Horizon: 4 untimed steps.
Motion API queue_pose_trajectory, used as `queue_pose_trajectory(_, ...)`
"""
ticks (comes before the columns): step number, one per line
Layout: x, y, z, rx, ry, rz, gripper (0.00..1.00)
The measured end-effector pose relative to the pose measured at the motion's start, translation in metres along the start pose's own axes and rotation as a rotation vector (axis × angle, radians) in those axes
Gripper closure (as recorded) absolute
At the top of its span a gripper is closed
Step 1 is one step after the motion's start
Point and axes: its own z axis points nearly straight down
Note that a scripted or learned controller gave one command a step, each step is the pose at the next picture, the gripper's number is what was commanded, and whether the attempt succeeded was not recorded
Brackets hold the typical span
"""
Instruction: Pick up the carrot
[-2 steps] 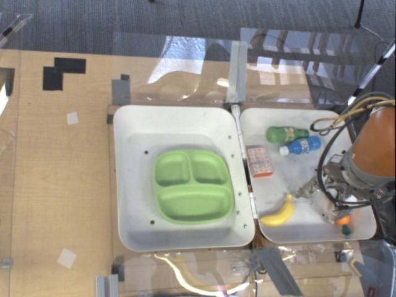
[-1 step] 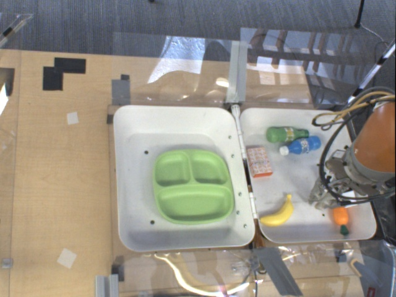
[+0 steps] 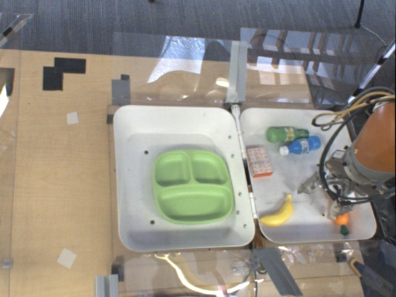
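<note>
The carrot is small and orange with a green top. It lies in the near right corner of the right bin. My gripper hangs straight over the carrot's upper end, below the orange band of the arm, and hides part of it. Cables and the wrist body crowd the spot, so I cannot make out whether the carrot is gripped or merely beside the gripper.
The right bin also holds a banana at the front, a red and white box, a green bottle and a blue bottle. A green divided plate sits in the left bin.
</note>
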Motion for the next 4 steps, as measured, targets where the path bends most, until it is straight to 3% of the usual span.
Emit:
queue_pose_trajectory(1,0.004,-0.002,0.011,-0.015,-0.005,-0.230,0.00)
queue_pose_trajectory(2,0.003,-0.006,-0.001,-0.003,-0.005,-0.230,1.00)
queue_pose_trajectory(3,0.013,-0.006,0.011,-0.020,0.004,-0.584,1.00)
queue_pose_trajectory(4,0.020,0.004,0.011,-0.005,-0.003,-1.008,1.00)
